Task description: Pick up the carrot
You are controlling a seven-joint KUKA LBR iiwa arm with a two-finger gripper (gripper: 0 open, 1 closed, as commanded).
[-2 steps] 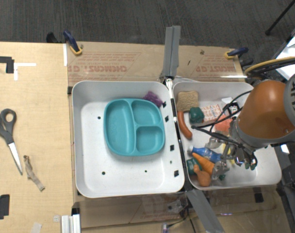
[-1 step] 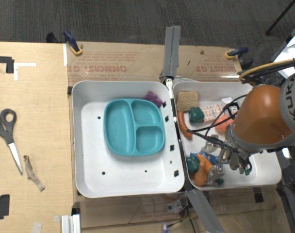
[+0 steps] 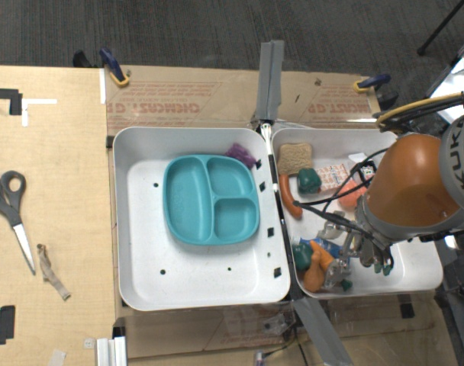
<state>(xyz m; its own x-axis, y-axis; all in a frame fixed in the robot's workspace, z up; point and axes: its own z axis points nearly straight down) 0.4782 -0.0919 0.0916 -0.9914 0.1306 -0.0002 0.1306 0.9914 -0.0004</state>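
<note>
The gripper [image 3: 340,269] hangs low at the near side of the right bin [image 3: 415,277], right next to the orange carrot [image 3: 317,269]. I cannot tell how the gripper is set. The left bin [image 3: 133,227] holds a teal tray [image 3: 211,200] with 3 parts, and scissors [image 3: 12,212] lie far left on the bench.

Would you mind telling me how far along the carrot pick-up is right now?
Done: the arm has reached into the right bin, and the gripper sits low beside the carrot near the bin's front left corner. In hand: nothing visibly. Left: grasping the carrot and lifting it off the bin floor.
</note>
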